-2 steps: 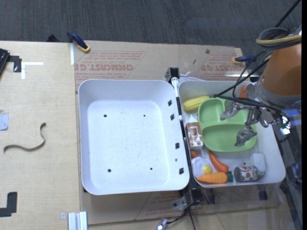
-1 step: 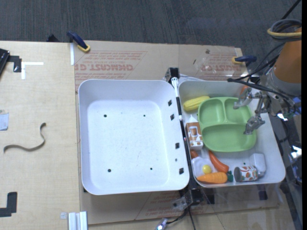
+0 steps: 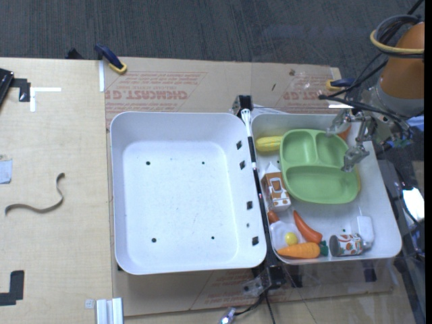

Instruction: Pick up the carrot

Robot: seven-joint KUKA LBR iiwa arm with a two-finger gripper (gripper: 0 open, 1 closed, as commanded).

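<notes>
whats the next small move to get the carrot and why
Probably swing the gripper toward the near end of the right bin. It hangs over the green divided plate at the far end, while the carrot lies by the near wall beside a red chilli.

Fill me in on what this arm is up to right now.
The arm's pincer hangs over the far right side of the green divided plate in the right bin, with nothing visibly between its fingers. The carrot it should pick up lies untouched at that bin's near edge, beside a red pepper and a small can. The left bin sits alongside.
</notes>
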